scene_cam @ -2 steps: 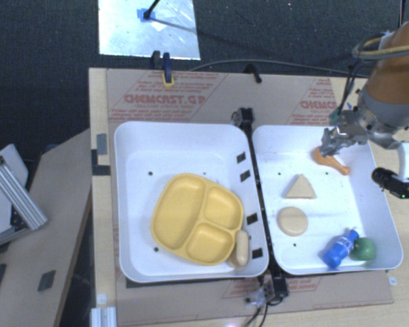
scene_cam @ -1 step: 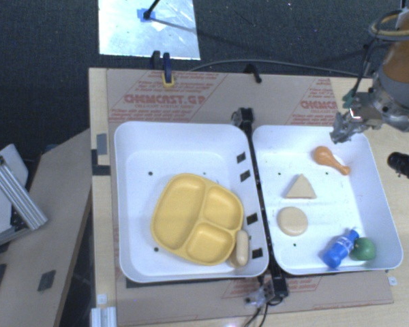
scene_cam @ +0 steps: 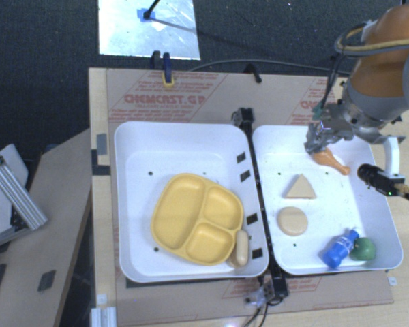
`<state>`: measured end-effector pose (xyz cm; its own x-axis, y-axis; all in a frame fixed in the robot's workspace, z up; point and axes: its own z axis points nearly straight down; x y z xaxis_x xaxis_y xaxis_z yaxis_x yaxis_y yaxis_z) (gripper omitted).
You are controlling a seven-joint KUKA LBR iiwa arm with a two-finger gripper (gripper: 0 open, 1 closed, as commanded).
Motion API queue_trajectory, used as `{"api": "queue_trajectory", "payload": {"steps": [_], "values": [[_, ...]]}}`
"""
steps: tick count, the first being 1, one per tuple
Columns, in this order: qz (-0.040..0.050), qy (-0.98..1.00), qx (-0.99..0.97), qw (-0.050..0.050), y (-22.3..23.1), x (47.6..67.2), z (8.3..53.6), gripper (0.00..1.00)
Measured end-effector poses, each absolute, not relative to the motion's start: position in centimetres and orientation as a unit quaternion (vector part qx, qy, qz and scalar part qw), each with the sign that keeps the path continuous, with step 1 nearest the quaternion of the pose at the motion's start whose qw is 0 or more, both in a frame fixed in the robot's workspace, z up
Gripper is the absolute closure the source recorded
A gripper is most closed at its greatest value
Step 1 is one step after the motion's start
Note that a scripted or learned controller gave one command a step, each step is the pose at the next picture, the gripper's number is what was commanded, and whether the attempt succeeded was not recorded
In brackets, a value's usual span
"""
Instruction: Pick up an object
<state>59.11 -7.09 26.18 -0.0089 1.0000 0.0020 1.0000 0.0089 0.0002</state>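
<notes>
We are seeing the gripper [scene_cam: 319,140] hanging over the far edge of the right bin [scene_cam: 378,210], just above an orange piece [scene_cam: 329,159] lying there; whether its fingers are open or closed we cannot tell. Nearer the bin's middle a tan triangle [scene_cam: 300,187] and a tan disc [scene_cam: 292,221] are lying, and at its near right corner a blue bottle [scene_cam: 339,248] is touching a green ball [scene_cam: 362,249]. The left bin [scene_cam: 133,182] is holding a yellow divided tray [scene_cam: 198,218] with a pale roll [scene_cam: 241,248] against its near right corner.
</notes>
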Motion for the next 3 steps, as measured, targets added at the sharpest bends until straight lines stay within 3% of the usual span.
{"api": "queue_trajectory", "payload": {"steps": [3], "values": [[-0.0009, -0.711, -0.704, 0.001, 8.0, 57.2, 23.9, 1.00]]}}
